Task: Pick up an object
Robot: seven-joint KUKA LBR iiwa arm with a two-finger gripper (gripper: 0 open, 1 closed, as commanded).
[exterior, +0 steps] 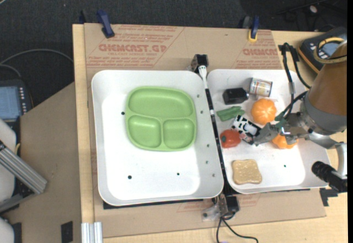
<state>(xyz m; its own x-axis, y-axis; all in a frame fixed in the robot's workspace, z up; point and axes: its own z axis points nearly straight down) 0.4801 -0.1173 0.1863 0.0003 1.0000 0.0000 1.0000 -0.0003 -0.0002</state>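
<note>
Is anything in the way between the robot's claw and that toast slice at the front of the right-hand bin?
Nothing visible. The gripper sits among the orange fruit and tomato; bare bin floor lies between it and the toast.

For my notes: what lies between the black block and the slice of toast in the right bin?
In the camera view, between black block and toast lie a green piece, a black-and-white toy and a red object.

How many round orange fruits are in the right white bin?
2. One round orange fruit lies near the bin's middle; a second orange fruit sits beside the gripper, partly covered by it. Others may be hidden under the arm.
</note>
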